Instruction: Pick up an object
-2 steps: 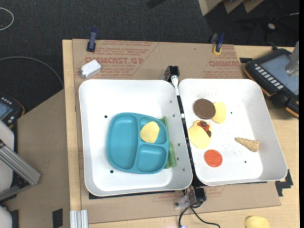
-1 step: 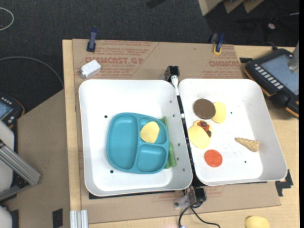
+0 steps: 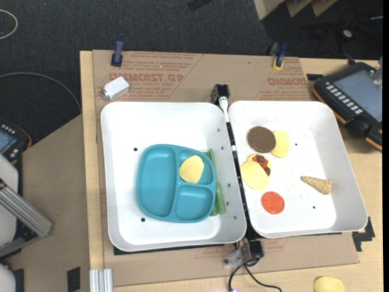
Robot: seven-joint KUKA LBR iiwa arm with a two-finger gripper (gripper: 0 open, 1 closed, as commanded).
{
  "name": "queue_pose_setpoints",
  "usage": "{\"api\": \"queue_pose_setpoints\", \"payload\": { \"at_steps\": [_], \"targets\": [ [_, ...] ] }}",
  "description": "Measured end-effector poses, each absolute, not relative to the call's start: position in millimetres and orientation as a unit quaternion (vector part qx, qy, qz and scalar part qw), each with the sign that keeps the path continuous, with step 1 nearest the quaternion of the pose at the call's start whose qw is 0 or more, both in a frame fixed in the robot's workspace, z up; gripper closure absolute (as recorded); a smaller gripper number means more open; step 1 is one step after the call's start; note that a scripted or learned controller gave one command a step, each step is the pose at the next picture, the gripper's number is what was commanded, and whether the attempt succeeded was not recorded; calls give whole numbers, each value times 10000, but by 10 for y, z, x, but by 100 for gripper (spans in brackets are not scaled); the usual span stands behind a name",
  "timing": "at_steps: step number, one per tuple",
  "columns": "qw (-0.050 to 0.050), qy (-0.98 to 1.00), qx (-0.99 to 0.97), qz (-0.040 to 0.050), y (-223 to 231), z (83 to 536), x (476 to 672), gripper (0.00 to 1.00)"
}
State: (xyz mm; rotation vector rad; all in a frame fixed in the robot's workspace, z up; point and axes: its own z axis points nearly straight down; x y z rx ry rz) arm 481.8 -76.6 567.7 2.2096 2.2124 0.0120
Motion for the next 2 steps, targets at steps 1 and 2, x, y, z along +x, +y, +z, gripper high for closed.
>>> {"api": "queue_pose_setpoints", "payload": {
  "at_steps": [1, 2],
  "targets": [
    [96, 7077, 7064, 50, -765, 5785, 4825, 100],
    [-61, 7055, 7086, -47, -978, 3985, 4780, 100]
  ]
}}
